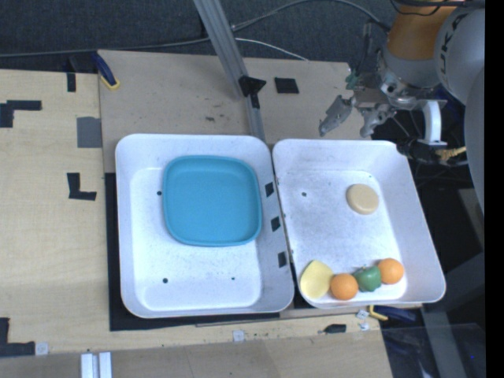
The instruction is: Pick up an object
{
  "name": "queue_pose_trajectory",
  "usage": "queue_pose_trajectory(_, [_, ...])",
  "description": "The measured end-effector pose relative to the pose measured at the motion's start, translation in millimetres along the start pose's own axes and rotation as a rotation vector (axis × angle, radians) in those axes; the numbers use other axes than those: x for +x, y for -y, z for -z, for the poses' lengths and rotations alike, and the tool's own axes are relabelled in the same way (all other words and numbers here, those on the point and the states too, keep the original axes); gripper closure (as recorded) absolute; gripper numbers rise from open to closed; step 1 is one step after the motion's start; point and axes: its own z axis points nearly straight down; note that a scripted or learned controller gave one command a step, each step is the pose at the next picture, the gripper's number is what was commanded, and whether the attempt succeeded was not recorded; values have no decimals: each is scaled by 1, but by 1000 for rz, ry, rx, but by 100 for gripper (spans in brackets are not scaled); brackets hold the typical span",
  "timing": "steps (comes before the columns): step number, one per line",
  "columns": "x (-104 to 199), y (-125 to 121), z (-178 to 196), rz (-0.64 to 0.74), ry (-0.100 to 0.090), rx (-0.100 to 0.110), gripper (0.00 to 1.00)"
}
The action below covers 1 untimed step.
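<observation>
From my remote station I see the gripper (pixel 352 122) above the far rim of the right bin (pixel 416 211), its fingers spread apart with nothing between them. The nearest candidate is the beige disc (pixel 363 198), lying flat and alone in the far half of that bin. I judge it light, rigid and smooth, so it may slip; I would take it across its width, edge to edge. Along the near wall sit a yellow piece (pixel 316 279), two orange balls (pixel 343 287) (pixel 390 271) and a green item (pixel 367 278), touching one another; round and crowded, they look harder to pinch. The blue plate (pixel 212 200) in the left bin (pixel 138 235) is too wide.
</observation>
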Motion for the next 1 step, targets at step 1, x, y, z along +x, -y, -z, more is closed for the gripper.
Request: queue_pose_trajectory(1, [4, 4, -44, 0, 0, 4, 0])
